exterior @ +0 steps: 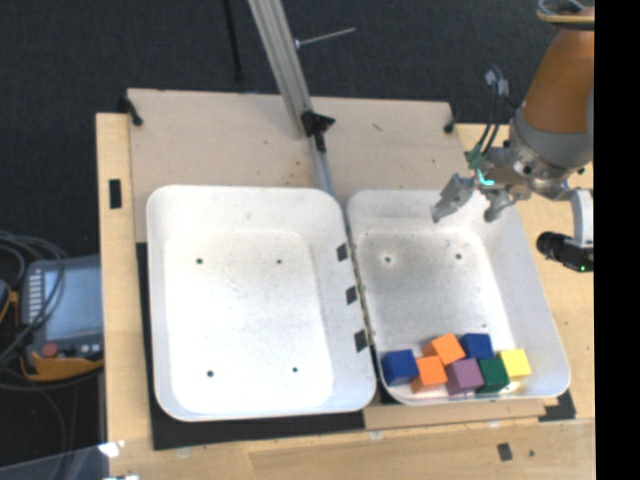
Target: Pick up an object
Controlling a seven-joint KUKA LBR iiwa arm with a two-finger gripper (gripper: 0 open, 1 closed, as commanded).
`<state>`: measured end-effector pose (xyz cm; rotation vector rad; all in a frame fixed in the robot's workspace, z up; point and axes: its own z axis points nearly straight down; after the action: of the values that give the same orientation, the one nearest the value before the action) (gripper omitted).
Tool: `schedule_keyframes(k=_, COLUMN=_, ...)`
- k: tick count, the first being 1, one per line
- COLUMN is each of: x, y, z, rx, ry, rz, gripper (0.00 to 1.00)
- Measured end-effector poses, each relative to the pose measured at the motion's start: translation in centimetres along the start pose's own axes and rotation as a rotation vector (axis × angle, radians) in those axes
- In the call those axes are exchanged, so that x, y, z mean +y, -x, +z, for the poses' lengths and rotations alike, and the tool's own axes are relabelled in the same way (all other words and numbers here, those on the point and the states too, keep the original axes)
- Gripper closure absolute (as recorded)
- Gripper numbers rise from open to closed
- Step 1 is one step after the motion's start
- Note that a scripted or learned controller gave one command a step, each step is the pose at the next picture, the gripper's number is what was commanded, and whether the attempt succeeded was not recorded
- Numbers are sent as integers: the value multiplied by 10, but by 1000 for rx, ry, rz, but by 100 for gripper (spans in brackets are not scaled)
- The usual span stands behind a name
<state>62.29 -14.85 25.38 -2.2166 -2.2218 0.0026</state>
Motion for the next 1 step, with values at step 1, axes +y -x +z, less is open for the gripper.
schedule_keyframes(k=1, x=1, y=0, z=-3, rx=-1, ry=4, rz=-1, gripper=0)
